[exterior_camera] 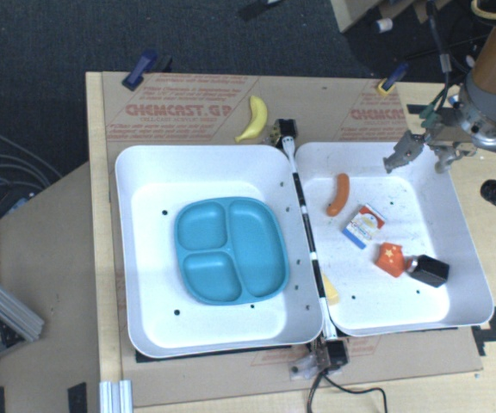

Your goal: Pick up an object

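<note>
Up at the right edge of the view, the grey arm (492,84) reaches in over the far right corner of the right bin (455,231), its wrist bent so that the tool (422,151) hangs above the bin's far rim. The tool's two fingers stand apart, one (400,155) angled out to the left, the other at the right, with nothing between them.

Below it, the right bin's floor carries four small things in a loose diagonal: an orange sausage-shaped piece (338,194) near the dividing rim, a small printed box (362,227) just beside it toward the centre, then a red block (389,259) touching a black block (427,270). The far right part of that floor, under the tool, is bare white, as is the near strip along the front rim. A small yellow scrap (330,295) lies against the divider.

The left bin (145,188) holds a smooth blue plate (230,249) with three compartments and rounded corners, set near its middle with bare room on every side. Both bins are shallow, glossy white with rounded rims, touching along the centre. A yellow banana (253,120) lies on the brown worktop (188,101) behind the left bin, outside it.
</note>
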Action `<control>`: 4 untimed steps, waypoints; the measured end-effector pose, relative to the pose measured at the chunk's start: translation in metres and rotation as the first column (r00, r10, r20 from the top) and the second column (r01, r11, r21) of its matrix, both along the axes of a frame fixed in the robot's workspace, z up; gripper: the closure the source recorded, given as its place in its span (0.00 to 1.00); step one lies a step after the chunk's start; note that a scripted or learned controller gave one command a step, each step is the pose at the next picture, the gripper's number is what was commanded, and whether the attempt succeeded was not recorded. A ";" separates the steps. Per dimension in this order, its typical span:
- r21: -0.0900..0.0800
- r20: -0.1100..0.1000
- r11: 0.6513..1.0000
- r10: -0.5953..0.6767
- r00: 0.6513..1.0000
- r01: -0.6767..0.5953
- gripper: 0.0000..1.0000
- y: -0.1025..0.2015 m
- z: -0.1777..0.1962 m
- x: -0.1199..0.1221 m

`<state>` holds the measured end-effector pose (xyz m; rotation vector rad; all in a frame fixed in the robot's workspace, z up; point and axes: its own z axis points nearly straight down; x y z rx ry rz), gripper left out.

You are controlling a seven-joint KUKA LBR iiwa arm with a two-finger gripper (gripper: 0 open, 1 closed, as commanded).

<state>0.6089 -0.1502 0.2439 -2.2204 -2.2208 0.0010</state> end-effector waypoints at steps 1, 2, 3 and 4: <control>0.000 0.000 1.000 -0.001 1.000 0.001 0.00 -0.009 -0.143 -0.003; 0.000 0.002 1.000 0.001 1.000 -0.001 0.00 0.040 -0.159 0.050; -0.001 0.004 1.000 0.002 1.000 -0.002 1.00 0.039 -0.149 0.051; -0.001 0.003 1.000 0.002 1.000 -0.002 0.00 0.039 -0.149 0.051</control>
